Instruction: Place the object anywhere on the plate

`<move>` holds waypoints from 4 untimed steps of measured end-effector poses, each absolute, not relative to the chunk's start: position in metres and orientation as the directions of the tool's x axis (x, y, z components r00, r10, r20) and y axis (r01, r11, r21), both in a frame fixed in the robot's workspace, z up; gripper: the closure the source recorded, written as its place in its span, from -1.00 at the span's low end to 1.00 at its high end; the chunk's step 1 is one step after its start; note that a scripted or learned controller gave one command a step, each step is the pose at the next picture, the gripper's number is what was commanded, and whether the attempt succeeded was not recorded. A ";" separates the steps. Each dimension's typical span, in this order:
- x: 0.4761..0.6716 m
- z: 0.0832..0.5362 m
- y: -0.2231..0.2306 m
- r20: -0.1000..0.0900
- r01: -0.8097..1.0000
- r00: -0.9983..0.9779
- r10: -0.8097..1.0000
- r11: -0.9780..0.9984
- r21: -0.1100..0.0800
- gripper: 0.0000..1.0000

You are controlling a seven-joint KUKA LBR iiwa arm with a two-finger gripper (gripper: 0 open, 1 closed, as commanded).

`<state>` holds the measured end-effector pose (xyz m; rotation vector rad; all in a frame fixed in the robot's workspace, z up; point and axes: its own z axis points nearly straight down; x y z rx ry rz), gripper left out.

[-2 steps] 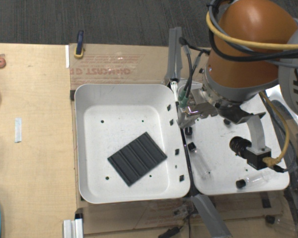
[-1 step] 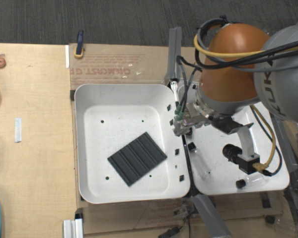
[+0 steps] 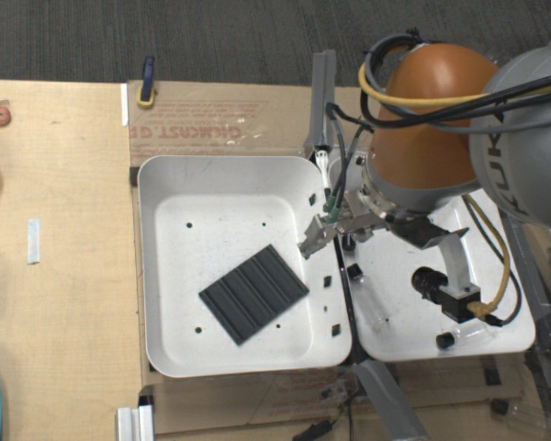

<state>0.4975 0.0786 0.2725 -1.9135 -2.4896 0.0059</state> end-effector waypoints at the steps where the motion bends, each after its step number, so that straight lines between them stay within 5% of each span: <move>1: 0.498 0.280 0.077 -0.002 0.967 -0.254 0.967 0.254 -0.007 1.00; 2: 0.478 0.276 0.038 0.000 0.761 -0.649 0.761 0.649 -0.002 1.00; 3: 0.478 0.238 0.113 0.001 0.590 -0.808 0.590 0.808 -0.003 1.00; 4: 0.478 0.298 0.179 0.000 0.632 -0.775 0.632 0.775 -0.002 1.00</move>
